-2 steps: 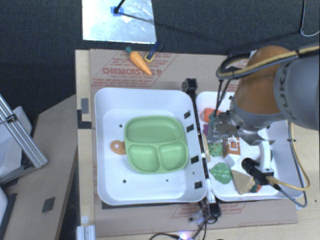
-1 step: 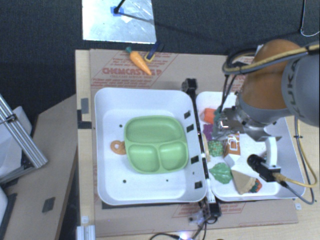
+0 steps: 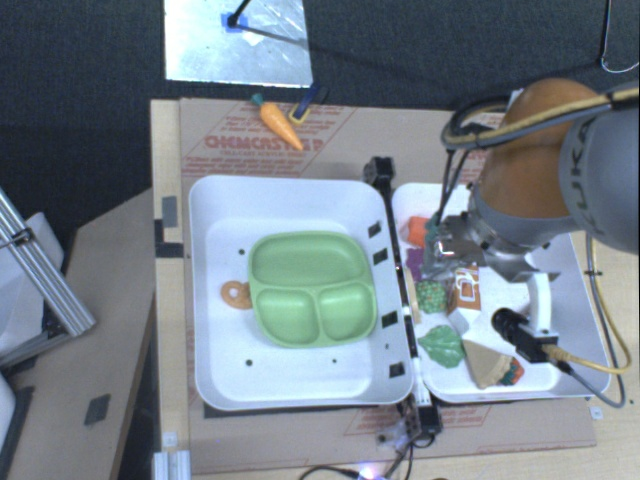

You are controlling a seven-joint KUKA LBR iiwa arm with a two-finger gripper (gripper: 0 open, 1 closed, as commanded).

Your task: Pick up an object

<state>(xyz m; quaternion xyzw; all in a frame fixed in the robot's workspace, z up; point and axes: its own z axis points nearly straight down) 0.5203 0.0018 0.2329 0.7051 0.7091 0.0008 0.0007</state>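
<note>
KUKA arm's gripper (image 3: 440, 258) lowers into the right bin (image 3: 570, 268), jaw state unclear.

Small objects (image 3: 440, 343) crowd the bin's nine-o'clock side beneath it; their long axes cannot be judged. A green tray (image 3: 310, 288) fills the left bin (image 3: 215, 268).

You look down on a tan bench (image 3: 120, 268) set against a dark carpeted floor (image 3: 70, 78). A printed cardboard sheet (image 3: 340, 138) lies across its top. Beyond it, a shiny metal plate (image 3: 215, 33) rests on the floor, and a metal frame (image 3: 35, 268) stands at your left edge.
</note>
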